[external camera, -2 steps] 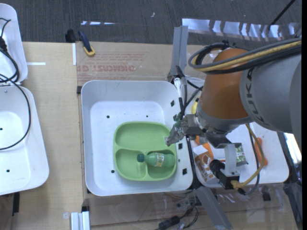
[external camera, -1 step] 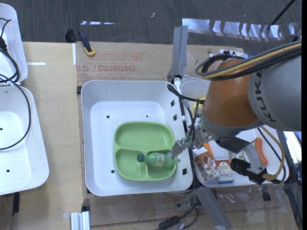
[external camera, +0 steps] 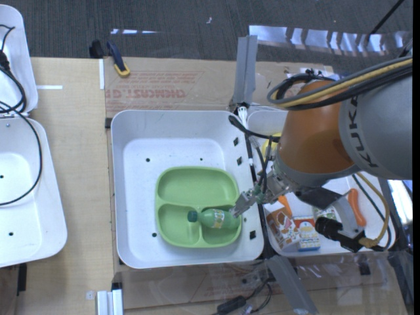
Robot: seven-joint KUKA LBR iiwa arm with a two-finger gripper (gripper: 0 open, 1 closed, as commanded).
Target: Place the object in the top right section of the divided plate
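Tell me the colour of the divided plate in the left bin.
Light green, seen plainly in the camera view: the divided plate.

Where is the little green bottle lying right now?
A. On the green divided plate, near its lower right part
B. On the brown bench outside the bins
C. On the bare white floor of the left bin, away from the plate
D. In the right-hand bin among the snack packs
A: the green bottle lies on its side on the green divided plate, over its lower right part, with the gripper beside it.
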